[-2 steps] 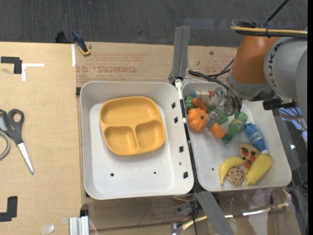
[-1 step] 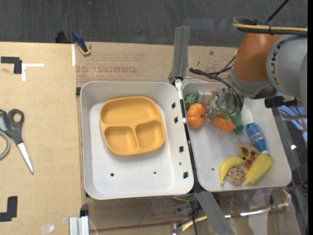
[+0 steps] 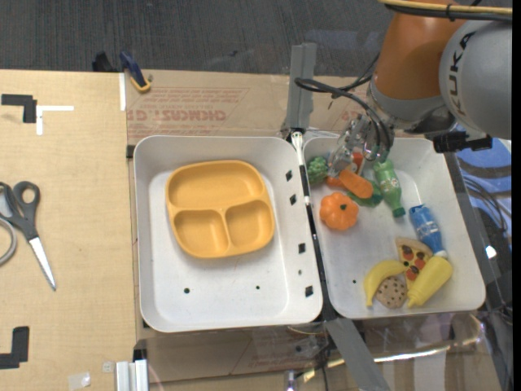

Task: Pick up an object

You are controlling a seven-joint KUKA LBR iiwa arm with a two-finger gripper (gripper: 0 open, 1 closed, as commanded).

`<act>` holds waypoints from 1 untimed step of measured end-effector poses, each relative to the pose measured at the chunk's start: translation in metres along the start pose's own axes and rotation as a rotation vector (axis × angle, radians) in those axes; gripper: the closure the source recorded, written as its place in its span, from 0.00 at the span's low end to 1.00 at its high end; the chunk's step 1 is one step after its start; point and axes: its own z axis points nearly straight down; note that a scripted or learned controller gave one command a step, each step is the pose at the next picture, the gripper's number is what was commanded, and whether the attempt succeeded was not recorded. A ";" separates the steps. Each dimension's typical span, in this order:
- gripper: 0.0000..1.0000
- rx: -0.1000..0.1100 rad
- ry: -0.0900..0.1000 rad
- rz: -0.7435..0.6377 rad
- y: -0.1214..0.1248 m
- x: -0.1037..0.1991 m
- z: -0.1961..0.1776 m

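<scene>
the tool hovers low over the carrot in the right bin, reaching stage; its spread i cannot tell. next, it must descend squarely.

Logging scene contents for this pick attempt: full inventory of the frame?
Bins: 2, white, side by side on the bench.
Divided plate: 1, yellow-orange, left bin.
Pumpkin: 1, orange, right bin.
Carrot: 1, orange, right bin, below the gripper.
Green bottle: 1, right bin.
Blue bottle: 1, right bin.
Banana: 1, yellow, right bin front.
Scissors: 1, grey, bench left.
Gripper: 1, over the right bin's far end.
</scene>
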 end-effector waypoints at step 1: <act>1.00 0.002 0.004 0.104 0.032 0.054 -0.037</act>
